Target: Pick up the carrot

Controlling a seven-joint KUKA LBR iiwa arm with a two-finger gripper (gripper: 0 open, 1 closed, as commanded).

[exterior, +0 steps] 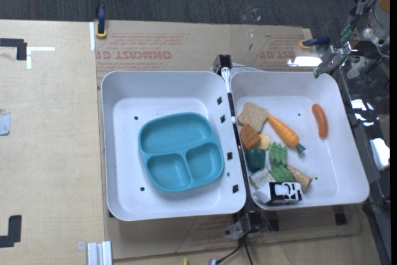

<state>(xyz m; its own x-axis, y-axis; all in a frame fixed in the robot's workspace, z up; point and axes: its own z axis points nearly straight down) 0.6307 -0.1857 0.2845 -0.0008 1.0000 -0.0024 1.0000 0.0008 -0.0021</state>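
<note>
The left bin (pixel 118 152) carries a blue divided plate (pixel 180 151) near its middle, tilted slightly, with nothing on it.

The right bin (pixel 347 152) crowds most of its toys toward nine o'clock: a slice of bread (pixel 252 115), a waffle-like square (pixel 250 136) below it, a dark green piece (pixel 255 159), green beans (pixel 278 154), and at six o'clock a black-and-white toy car (pixel 285 192). The carrot (pixel 284 130) lies near the bin's centre, orange body slanting from its ten o'clock down to its four o'clock, where a small green stub ends it just beside the beans. At its three o'clock, well apart, sits a sausage (pixel 320 120).

The gripper (pixel 329 62) hangs off the bin's one o'clock corner; whether it is spread or pressed together cannot be told.

The carrot looks like a light, rigid plastic toy with a smooth, probably slippery skin. The thick upper-middle body seems the best hold, pinched across its narrow width, away from the beans.
</note>
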